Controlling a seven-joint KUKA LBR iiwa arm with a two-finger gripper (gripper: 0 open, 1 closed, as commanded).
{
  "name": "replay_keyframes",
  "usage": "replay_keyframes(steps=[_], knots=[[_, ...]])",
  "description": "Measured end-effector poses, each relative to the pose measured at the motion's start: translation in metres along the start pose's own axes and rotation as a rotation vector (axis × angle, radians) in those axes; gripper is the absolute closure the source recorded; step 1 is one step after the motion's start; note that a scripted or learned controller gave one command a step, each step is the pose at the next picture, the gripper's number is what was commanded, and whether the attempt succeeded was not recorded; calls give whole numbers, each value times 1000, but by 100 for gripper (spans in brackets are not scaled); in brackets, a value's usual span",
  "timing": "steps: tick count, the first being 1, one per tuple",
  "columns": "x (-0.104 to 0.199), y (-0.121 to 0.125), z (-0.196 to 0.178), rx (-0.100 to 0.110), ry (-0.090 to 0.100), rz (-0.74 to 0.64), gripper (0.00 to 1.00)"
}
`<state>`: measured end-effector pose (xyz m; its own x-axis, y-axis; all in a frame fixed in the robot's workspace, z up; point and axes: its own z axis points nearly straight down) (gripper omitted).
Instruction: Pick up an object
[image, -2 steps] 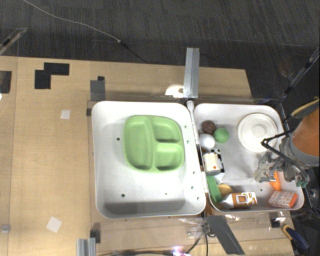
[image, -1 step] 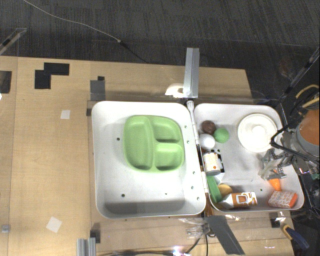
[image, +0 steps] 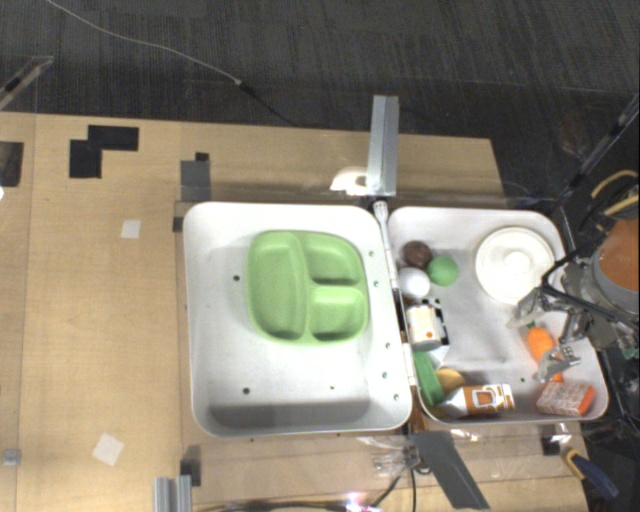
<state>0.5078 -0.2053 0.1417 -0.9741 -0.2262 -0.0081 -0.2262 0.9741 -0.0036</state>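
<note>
Juice bottle left of end effector.

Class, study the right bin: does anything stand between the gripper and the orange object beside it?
Nothing visible does. The gripper hangs directly over the orange object near the right bin's right side. The white bowl sits behind it and the red packet in front, both clear of it.

Arm cut off by right edge; tool partly hides orange object beside white bowl.
</note>
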Motion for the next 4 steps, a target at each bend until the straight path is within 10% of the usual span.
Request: replay_keyframes(steps=[1,2,3,4], knots=[[5,1,43,2,-4,77,0],[2,1,32,5,-11,73,100],[-40,-9,-102,5,-11,204,100],[-38,-8,-97,0,-2,205,0]])
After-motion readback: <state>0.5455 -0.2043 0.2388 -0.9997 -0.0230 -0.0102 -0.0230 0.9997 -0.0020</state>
